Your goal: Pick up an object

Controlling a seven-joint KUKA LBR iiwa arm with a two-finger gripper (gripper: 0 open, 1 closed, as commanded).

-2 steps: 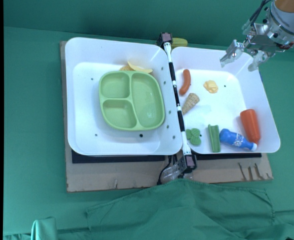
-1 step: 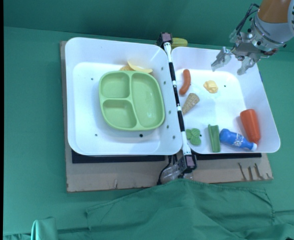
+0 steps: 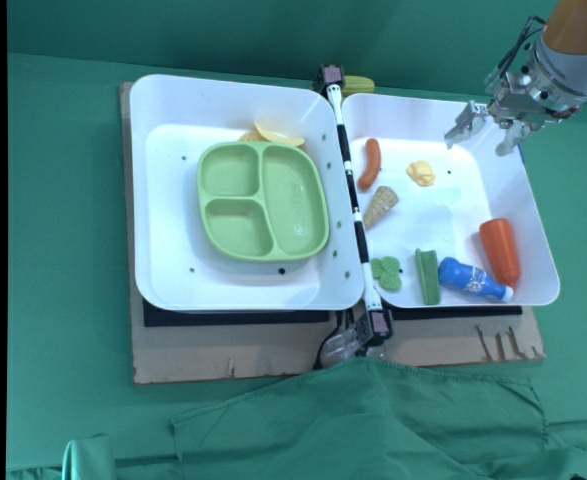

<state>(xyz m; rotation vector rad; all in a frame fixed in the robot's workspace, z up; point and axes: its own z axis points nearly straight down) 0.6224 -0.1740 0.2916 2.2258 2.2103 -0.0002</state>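
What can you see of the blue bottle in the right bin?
The blue bottle looks like glossy plastic, with a white cap and a pale label patch. It lies on its side at the right bin's near edge, cap toward the corner. The orange carrot touches it; the green pickle lies just beside its base.

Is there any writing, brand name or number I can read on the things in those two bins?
No text can be read.
Blue bottle: it bears a pale mark on its side, too small and blurred to read.
Green divided plate, orange carrot-like toy, sausage and the white bins: no lettering shows on them.
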